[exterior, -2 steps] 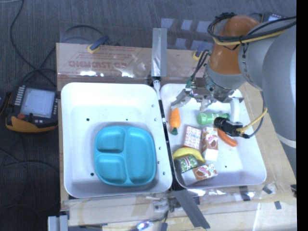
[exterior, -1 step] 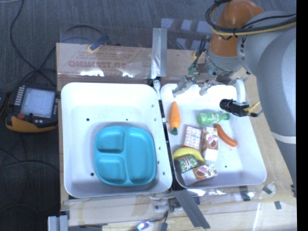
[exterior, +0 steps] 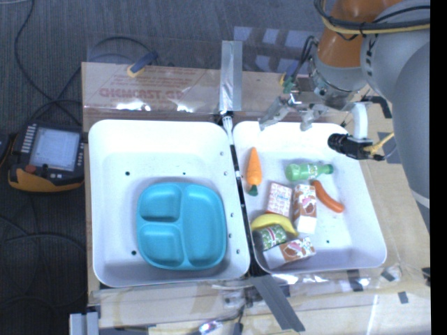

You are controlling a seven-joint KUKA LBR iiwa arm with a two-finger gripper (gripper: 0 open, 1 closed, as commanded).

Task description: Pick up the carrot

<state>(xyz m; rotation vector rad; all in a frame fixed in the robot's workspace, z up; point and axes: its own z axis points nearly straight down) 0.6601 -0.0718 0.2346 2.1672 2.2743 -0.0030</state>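
Table (exterior: 391, 208): one, tan-topped, carrying two white bins side by side.
Left bin (exterior: 112, 187): one, holding one blue divided plate (exterior: 181, 223) in its lower middle; the plate has three compartments.
Right bin (exterior: 363, 229): one, holding eight items, listed from the lower edge of the frame upward.
Lower group: one printed packet (exterior: 298, 249) nearest the lower rim; one dark green item (exterior: 269, 237) just to its left; one yellow banana (exterior: 271, 220) lying over that item.
Middle group: two small cartons, one pink-checked (exterior: 279, 198) and one red and white (exterior: 305, 209), standing side by side and touching.
Sausage (exterior: 328, 196): one, orange-red, just right of the cartons, lying at a slant.
Green bottle (exterior: 307, 170): one, lying on its side above the cartons.
Carrot (exterior: 253, 167): one, orange with a green end, lying along the bin's left wall in the upper left of that bin, apart from the other items.
Arm (exterior: 377, 33): one, entering from the upper right of the frame.
Gripper (exterior: 293, 114): one, over the upper rim of the right bin, above and to the right of the carrot; jaws spread wide, holding nothing.
Pendant (exterior: 45, 155): one, on the floor at the left edge of the frame.
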